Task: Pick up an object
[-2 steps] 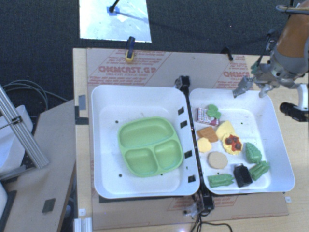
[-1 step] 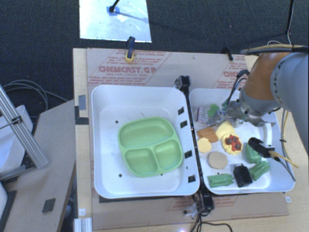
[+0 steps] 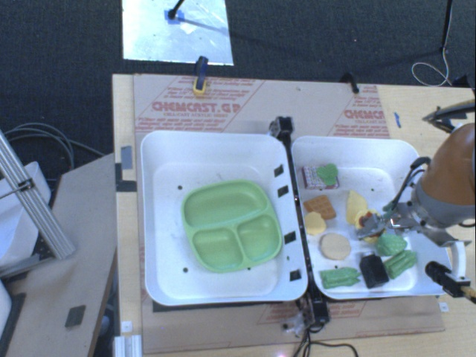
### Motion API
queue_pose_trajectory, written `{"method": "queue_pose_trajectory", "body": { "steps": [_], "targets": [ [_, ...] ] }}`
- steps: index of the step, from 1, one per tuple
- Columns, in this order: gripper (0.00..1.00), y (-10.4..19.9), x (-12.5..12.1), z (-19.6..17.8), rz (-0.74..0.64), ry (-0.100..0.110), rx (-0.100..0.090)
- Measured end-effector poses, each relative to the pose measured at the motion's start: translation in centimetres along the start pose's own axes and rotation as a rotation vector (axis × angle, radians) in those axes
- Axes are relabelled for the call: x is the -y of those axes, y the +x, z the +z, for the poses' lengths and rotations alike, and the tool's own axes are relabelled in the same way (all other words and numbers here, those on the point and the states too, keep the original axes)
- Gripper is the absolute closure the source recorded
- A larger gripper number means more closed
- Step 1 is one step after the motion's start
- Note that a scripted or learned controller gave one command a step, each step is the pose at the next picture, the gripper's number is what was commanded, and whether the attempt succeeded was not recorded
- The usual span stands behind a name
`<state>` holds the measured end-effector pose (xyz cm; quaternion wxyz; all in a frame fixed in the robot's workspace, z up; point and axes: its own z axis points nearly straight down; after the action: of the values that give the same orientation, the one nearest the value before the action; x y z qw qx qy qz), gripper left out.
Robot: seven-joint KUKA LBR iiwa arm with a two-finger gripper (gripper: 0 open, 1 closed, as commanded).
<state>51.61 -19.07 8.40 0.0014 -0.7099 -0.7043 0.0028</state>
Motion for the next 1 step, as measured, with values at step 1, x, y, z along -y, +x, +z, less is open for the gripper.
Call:
{"method": "queue_pose_trajectory", "body": {
  "steps": [1],
  "targets": [
    [0.00,7.04,0.27,-0.03,-0.016,-0.006,-0.006]
  ]
}}
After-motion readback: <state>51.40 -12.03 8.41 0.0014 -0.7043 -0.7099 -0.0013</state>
